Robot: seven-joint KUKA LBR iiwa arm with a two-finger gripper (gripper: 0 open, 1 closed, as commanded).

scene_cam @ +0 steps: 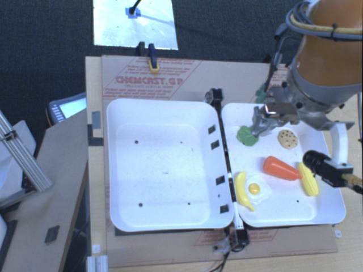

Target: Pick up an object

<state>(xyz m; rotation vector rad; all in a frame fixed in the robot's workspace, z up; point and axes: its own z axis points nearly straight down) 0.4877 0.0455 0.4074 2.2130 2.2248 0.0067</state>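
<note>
The right bin (329, 211) holds several toy foods. A green broccoli piece (247, 136) lies near its back left. A speckled cookie (287, 139) is to the right of it. Further forward are an orange carrot (281, 168), a yellow corn cob (308, 179), a fried egg (256, 189) and a banana (242, 190). My gripper (259, 126) hangs low over the back of this bin, right at the broccoli's upper right edge. The wrist hides the tips, and nothing is visibly lifted.
The left bin (164, 169) sits beside the right one, with a black divider rail (222, 152) between them. A black and white fixture (329, 166) juts in at the right bin's right rim. A yellow clamp (153, 61) stands behind the bins.
</note>
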